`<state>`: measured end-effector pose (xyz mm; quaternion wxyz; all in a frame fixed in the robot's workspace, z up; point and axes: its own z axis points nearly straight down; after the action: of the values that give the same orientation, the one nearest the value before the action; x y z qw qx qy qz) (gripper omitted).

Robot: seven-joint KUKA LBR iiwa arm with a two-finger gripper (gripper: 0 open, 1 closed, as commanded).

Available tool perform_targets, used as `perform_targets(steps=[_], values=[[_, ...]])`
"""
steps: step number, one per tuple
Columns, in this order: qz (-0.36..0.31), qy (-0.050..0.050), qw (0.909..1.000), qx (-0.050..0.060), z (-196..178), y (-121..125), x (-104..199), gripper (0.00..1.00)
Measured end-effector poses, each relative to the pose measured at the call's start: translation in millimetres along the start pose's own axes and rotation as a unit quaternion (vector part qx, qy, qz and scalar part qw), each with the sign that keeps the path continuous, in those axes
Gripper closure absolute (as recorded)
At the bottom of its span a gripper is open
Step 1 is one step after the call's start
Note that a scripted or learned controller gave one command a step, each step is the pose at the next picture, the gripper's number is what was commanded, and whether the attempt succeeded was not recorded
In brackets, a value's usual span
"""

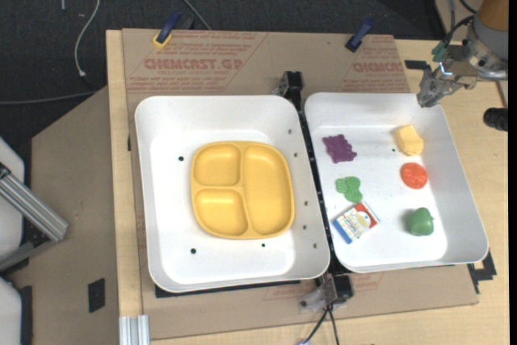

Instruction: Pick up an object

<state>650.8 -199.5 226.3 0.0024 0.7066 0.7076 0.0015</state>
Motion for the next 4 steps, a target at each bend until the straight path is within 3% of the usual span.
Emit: perform_targets(steps=[1, 3, 4], values=[[0.000, 0.000, 1.0000, -0.001, -55.4, 1.7, -0.1, 1.00], [-0.001, 0.002, 1.0000, 0.004, -43.3, -25.9, 87.5, 1.00], [-0.001, 0.002, 1.0000, 0.005, -31.9, -56.2, 135.8, 1.00]])
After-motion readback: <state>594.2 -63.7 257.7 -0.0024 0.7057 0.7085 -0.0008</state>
